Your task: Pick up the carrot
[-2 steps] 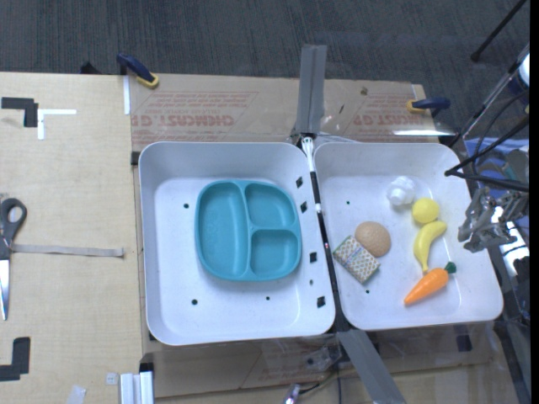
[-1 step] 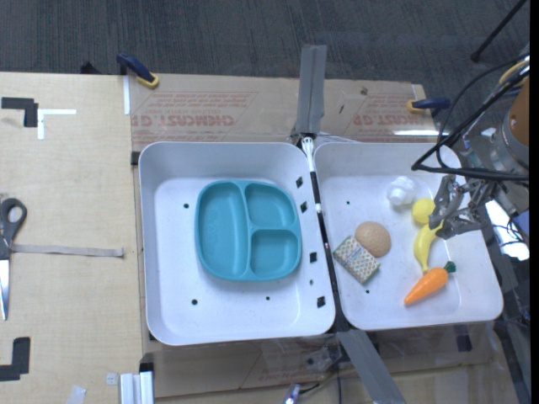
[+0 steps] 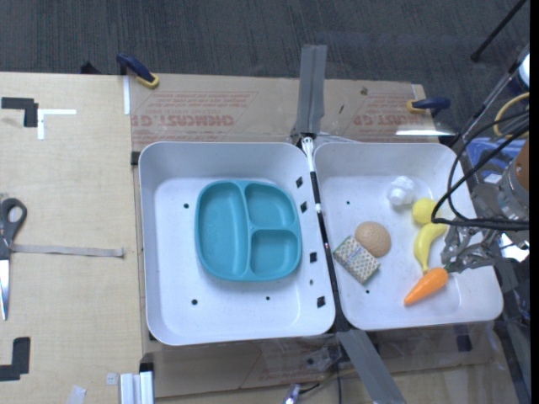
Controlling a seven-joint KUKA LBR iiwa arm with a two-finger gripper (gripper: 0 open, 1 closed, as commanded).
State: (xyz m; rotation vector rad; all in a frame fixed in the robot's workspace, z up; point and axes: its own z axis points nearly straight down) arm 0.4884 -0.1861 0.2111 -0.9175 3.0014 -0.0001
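The orange carrot lies at a slant on the floor of the right bin, near its front right corner, thick end pointing up and to the right. My gripper comes in from the right and sits low, right at that thick end. From this view I cannot tell whether it touches the carrot or merely hovers beside it. The carrot's pointed tip is free, toward the bin's front.
A yellow banana lies just left of the gripper, with a yellow round fruit and a white lump behind it. A brown round item and a patterned block sit mid-bin. The left bin holds a teal divided plate. Cables hang at right.
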